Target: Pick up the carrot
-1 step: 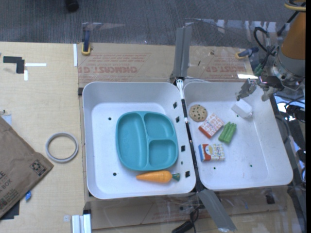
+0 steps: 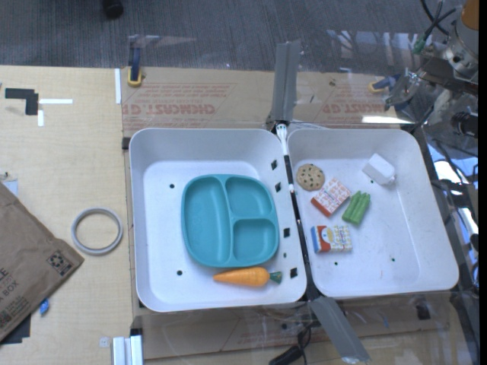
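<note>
**Meanwhile, the carrot lies untouched in the left bin**

We see the carrot lying on its side on the floor of the left bin, near the front wall, with its orange body pointing left and its green top toward the right. It sits just beside the front edge of the teal divided plate, which takes up the middle of that bin; whether the two touch we cannot tell.

We find the gripper at the upper right, beyond the far corner of the right bin, well apart from the carrot. From this angle we cannot tell how its jaws stand, and we see nothing held there.

On the floor of the right bin we count a cookie, a small red-and-white box, a green vegetable piece, a white block and a white carton with blue and red print, all lying apart from the walls.

On the bench to the left of the bins we note a roll of tape and a brown cardboard box.
</note>
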{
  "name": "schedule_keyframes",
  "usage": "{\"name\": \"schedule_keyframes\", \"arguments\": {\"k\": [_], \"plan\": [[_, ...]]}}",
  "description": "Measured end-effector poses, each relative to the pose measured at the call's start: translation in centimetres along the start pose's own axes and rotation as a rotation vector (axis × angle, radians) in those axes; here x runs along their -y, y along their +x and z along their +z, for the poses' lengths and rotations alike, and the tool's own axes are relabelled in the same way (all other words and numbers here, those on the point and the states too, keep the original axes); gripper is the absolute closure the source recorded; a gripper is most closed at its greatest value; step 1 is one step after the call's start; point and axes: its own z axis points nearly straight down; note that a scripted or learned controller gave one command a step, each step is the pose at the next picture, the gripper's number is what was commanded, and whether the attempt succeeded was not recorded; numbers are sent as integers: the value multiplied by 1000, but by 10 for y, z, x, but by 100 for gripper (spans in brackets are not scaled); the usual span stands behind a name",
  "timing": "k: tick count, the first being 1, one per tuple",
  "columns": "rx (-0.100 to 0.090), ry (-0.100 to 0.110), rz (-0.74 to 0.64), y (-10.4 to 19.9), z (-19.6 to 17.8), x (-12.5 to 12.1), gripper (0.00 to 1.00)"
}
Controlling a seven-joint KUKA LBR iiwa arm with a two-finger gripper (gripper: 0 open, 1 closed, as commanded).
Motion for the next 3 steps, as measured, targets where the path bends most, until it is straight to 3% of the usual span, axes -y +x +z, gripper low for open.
{"name": "schedule_keyframes", "arguments": {"k": [1, 2, 3], "plan": [[1, 2, 396, -6, -88, 6, 0], [0, 3, 575, -56, -109, -16, 0], [0, 3, 575, -55, -109, -16, 0]]}}
